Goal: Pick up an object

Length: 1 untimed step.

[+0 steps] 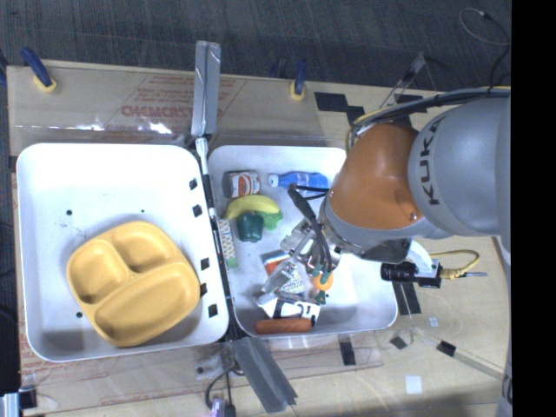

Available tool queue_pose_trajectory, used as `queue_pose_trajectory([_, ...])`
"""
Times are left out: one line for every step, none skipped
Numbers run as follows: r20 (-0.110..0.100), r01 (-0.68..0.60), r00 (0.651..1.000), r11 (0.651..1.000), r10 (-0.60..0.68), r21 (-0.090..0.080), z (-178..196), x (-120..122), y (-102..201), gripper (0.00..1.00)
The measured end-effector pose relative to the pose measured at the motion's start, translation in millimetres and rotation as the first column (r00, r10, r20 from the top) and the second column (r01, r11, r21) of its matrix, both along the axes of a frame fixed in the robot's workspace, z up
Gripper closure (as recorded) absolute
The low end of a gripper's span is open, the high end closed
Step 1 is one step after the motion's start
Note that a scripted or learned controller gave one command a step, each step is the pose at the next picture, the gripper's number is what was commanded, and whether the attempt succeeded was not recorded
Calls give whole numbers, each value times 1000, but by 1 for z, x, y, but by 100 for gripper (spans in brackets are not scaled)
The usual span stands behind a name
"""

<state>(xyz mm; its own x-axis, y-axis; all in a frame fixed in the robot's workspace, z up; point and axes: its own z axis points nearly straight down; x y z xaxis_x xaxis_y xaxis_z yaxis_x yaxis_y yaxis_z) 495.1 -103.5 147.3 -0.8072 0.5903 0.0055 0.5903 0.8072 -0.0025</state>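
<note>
Two bins sit side by side on the bench [104,94]. In the left bin [52,172] a divided tray [132,281] lies toward the near edge, nearer the wall shared with the right bin [373,315]. In the right bin, a can [242,183] and a bottle [300,181] lie along the far edge, the can to the left. A banana [253,205] lies just before the can, with a pepper [250,226] touching its near side. A sausage [283,326] lies along the near edge. The arm [434,181] overhangs the right side, its gripper [300,248] above the middle clutter.
</note>
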Motion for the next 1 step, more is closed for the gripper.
queue_pose_trajectory([2, -92, 996, 996, 92, 0, -58, 42, 12, 0])
